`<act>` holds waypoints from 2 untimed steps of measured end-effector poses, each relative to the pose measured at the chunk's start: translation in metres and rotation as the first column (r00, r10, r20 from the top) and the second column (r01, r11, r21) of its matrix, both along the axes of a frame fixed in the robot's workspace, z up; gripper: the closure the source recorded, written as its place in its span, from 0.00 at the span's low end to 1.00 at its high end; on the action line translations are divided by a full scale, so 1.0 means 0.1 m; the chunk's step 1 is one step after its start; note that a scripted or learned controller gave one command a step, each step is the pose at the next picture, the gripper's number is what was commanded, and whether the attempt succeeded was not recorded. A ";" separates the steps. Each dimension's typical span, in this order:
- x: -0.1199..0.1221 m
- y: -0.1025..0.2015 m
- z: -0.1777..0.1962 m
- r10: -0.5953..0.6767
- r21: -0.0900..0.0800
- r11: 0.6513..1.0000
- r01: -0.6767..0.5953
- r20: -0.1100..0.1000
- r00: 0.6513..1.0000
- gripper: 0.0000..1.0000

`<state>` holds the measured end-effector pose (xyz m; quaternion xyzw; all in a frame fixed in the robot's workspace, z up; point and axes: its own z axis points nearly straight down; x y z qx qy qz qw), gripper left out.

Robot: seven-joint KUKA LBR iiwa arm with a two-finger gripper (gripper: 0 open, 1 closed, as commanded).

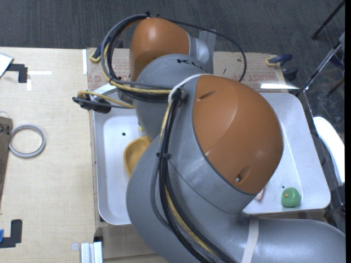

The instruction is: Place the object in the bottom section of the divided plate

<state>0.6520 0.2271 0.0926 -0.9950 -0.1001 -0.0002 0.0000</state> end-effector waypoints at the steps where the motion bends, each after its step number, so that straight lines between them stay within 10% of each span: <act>1: 0.01 -0.03 0.09 -0.005 -0.001 1.000 0.005 -0.001 1.000 1.00; 2: 0.02 0.01 -0.01 0.001 -0.001 1.000 -0.001 -0.002 1.000 1.00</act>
